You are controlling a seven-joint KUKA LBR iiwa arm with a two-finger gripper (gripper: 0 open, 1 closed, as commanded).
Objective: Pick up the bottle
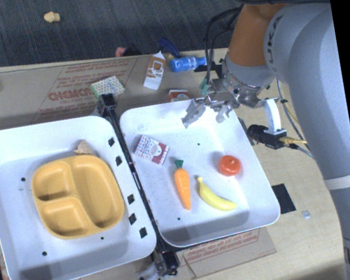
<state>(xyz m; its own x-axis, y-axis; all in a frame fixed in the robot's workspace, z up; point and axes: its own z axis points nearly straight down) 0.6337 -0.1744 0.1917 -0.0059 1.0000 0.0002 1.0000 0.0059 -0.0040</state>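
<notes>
A small blue bottle [184, 65] lies on its side on the cardboard behind the right bin [255, 182], outside it. My gripper [205, 115] hangs over the back edge of the right bin, a little in front of and to the right of the bottle. Its two grey fingers [190, 117] are spread apart with nothing between them. The grey arm with its orange band comes in from the right.
The right bin holds a red-and-white box [151, 149], a carrot [183, 188], a banana [215, 195] and a tomato [230, 165]. A yellow divided plate [77, 195] sits in the left bin. A small carton [154, 71] and a green packet [107, 86] lie near the bottle.
</notes>
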